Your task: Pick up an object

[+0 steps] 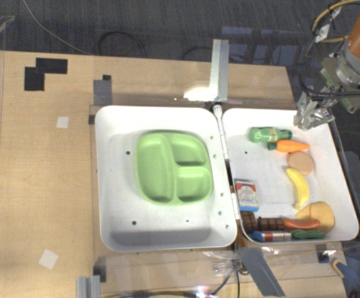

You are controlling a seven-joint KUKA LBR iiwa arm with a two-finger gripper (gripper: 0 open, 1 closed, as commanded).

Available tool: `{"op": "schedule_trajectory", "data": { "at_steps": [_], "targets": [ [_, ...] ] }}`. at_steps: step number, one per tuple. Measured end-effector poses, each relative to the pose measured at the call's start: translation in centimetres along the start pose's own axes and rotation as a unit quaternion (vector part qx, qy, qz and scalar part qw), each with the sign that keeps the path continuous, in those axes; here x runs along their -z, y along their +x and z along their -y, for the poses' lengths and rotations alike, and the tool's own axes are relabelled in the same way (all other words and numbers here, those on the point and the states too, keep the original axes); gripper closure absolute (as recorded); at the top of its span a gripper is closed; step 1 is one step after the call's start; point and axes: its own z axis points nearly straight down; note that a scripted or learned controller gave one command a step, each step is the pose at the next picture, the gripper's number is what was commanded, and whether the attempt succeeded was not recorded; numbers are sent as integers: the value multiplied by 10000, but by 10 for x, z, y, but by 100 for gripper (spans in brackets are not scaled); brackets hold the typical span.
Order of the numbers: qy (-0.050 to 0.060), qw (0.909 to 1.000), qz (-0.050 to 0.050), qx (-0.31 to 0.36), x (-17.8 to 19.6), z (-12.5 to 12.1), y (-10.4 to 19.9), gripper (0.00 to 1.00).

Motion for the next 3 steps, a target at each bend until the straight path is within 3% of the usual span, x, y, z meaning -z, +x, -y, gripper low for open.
{"op": "schedule_trajectory", "data": {
  "at_steps": [1, 2, 3],
  "targets": [
    [-9, 9960, 14, -892, 17, -35, -63, 100],
    [-20, 9870, 7, -1608, 3, -99, -90, 100],
    [0, 9869, 73, -1610, 18, -97, -92, 100]
  ]
}}
